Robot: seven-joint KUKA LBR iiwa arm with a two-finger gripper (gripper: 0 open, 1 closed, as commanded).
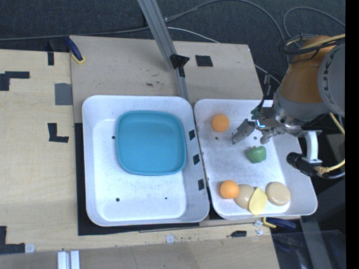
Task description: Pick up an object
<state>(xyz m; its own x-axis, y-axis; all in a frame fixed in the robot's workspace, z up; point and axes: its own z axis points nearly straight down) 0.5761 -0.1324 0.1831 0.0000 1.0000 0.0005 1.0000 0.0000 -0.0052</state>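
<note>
**Clearance findings: both bins**

Right bin (pixel 208 150): the gripper (pixel 252 133) hangs over the upper middle, its fingers spread. An orange ball (pixel 220 123) lies just to its left, and a green object (pixel 257 154) sits just below it, so passage there is tight. The near edge is crowded: a second orange ball (pixel 229 189), a tan piece (pixel 244 195), a yellow piece (pixel 258 200) and a beige round (pixel 277 193) lie touching in a row. The bin's left-centre floor is open.

Left bin (pixel 95 167): a blue plate (pixel 151 142) occupies the middle. Free floor remains along its near side.
</note>
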